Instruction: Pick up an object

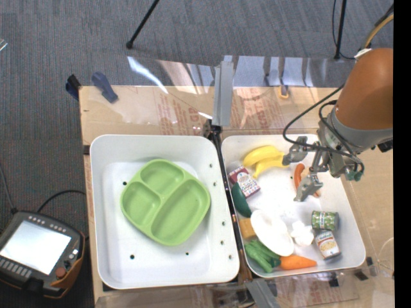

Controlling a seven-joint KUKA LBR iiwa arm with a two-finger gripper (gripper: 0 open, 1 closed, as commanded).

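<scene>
My gripper (pixel 300 172) hangs over the upper right part of the right bin (pixel 357 230), its two fingers spread open. A small red-orange piece (pixel 298 174) lies in the gap between the fingertips as seen from above; I cannot tell whether they touch it. Two yellow bananas (pixel 263 157) lie just left of the gripper. Lower in the bin are a red-and-white box (pixel 245 181), a dark green cucumber (pixel 241 201), a white plate (pixel 271 231), a green can (pixel 324 220), a soup can (pixel 327 244), a carrot (pixel 297 262) and green vegetables (pixel 260 254).
The left bin (pixel 106 172) holds a green divided plate (pixel 166 201). A grey post (pixel 223 95) stands behind the seam between the bins. A teach pendant (pixel 35 249) lies on the floor at the lower left. The arm's orange band (pixel 367 88) looms over the right bin's far corner.
</scene>
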